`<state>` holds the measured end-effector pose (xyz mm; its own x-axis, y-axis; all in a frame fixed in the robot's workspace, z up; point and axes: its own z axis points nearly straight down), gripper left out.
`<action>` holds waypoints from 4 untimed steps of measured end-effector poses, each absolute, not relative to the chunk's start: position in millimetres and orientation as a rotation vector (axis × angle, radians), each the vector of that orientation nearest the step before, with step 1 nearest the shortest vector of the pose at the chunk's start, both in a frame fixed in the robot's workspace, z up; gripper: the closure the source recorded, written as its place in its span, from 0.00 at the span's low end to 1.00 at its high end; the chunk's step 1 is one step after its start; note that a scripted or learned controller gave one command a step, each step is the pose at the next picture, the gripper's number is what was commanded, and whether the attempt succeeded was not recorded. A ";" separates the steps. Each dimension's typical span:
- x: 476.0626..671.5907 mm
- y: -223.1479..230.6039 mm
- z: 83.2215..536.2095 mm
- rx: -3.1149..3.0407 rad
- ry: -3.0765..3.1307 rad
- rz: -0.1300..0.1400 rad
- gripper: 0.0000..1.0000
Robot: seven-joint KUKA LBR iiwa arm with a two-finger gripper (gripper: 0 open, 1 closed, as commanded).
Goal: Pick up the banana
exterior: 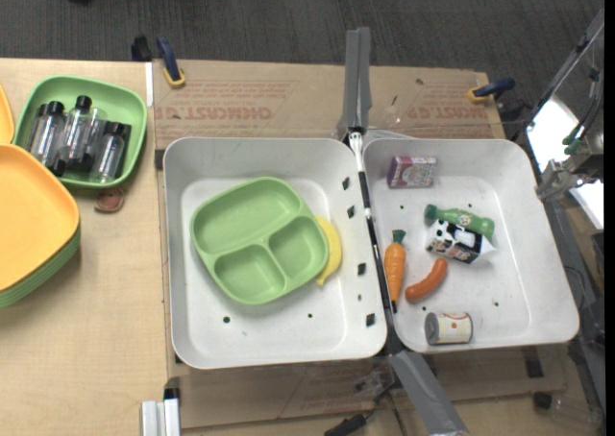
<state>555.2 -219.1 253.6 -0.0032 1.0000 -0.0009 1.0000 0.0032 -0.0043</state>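
Observation:
A yellow banana [331,250] lies in the left white bin [192,328], tucked against the right edge of a green divided plate [258,240] that partly covers it. Part of the arm's structure shows at the far right edge of the view, beside the right bin [538,319] and well away from the banana.
The right bin holds a carrot [395,269], a sausage [427,280], a small can [449,327], a pink box [412,172], a green bottle [461,219] and a black-and-white carton [455,242]. Left of the bins stand a green tray of bottles [81,133] and stacked orange plates [34,223].

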 end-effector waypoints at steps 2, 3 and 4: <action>476.6 -187.4 131.1 -2.287 -2.150 0.003 0.00; 476.8 -209.6 89.8 -2.219 -2.212 -0.001 0.00; 478.7 -212.5 90.0 -2.173 -2.252 -0.004 0.00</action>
<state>478.7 -212.5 90.0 -0.0354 0.9993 0.0109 0.9994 0.0354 -0.0065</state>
